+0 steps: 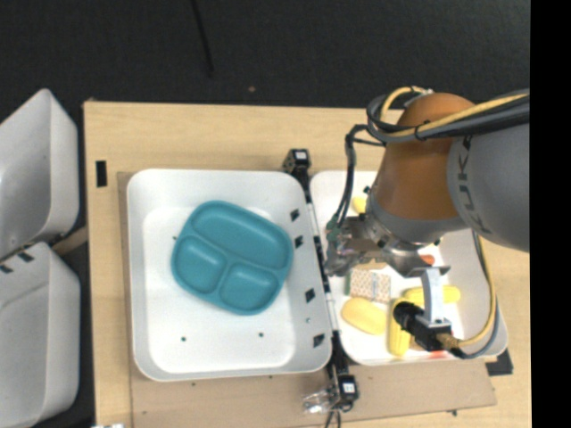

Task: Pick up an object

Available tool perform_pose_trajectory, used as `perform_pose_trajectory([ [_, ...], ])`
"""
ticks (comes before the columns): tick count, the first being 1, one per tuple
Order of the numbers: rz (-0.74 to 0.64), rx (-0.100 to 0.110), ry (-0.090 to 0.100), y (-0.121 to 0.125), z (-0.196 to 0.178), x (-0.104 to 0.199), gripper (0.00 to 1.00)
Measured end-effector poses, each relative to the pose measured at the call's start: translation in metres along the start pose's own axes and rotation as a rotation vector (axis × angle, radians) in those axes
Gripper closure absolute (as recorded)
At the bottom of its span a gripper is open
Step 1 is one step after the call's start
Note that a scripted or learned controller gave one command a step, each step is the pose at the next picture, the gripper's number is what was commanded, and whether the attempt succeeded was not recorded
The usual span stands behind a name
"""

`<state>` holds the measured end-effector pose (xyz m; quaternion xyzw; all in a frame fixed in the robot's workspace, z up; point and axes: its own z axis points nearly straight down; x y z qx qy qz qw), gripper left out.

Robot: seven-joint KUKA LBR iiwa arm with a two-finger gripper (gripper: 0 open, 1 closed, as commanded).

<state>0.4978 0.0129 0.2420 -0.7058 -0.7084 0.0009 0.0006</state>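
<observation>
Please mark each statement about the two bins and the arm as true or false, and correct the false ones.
1. A teal divided plate lies in the left bin. True.
2. The plate has two compartments. False: it has three.
3. The arm is above the right bin. True.
4. The yellow objects lie in the left bin. False: they lie in the right bin.
5. The plate stands on its edge. False: it lies flat.
</observation>
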Motion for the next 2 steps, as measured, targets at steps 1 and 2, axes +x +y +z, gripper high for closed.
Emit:
perform_pose_trajectory([
  [1, 0.0, 0.001, -0.001, -0.0085, 0.012, 0.011, 1.0],
  [2, 0.003, -0.001, 0.0, -0.007, 0.0114, 0.011, 1.0],
])
